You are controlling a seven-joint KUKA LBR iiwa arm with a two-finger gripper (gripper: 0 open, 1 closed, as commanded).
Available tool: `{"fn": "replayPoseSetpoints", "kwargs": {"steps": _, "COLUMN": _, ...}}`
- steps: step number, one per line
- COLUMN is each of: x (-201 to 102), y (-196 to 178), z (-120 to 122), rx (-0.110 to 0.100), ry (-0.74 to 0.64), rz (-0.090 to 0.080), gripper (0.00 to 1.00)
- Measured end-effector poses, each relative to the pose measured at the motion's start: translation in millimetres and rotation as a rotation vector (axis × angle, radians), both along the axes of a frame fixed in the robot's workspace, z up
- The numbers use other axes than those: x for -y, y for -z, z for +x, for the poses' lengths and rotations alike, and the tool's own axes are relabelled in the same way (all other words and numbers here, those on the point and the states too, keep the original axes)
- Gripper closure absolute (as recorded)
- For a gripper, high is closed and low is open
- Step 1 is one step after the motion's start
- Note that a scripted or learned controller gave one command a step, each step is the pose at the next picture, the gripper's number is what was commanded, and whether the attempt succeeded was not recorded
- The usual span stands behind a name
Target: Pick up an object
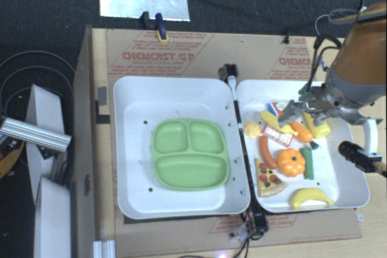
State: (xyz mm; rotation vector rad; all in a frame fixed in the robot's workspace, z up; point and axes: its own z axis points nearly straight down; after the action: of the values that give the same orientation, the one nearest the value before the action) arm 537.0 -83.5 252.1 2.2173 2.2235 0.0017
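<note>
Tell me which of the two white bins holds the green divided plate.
The left bin: the green divided plate lies in its middle, while the right bin holds toy food such as a pumpkin and banana.

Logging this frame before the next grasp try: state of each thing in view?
Hand: low over the right bin's toys, grip unclear.
Green tray: flat in left bin, nothing in its compartments.
Pumpkin: upright in right bin.
Banana: lying at near edge.
Pizza slice: flat.
Hot dog: lying beside pumpkin.
Right bin: holds the toy pile.
</note>
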Motion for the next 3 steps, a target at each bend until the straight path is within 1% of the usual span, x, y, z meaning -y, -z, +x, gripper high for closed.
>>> {"fn": "replayPoseSetpoints", "kwargs": {"steps": 1, "x": 60.2, "y": 74.8, "z": -6.2, "rx": -0.004, "ry": 0.006, "rz": -0.001, "gripper": 0.0}}
{"fn": "replayPoseSetpoints", "kwargs": {"steps": 2, "x": 26.6, "y": 172.1, "z": -14.2, "rx": -0.002, "ry": 0.0, "rz": 0.002, "gripper": 0.0}}
{"fn": "replayPoseSetpoints", "kwargs": {"steps": 3, "x": 28.3, "y": 157.5, "z": -12.9, "rx": 0.001, "ry": 0.001, "rz": 0.001, "gripper": 1.0}}
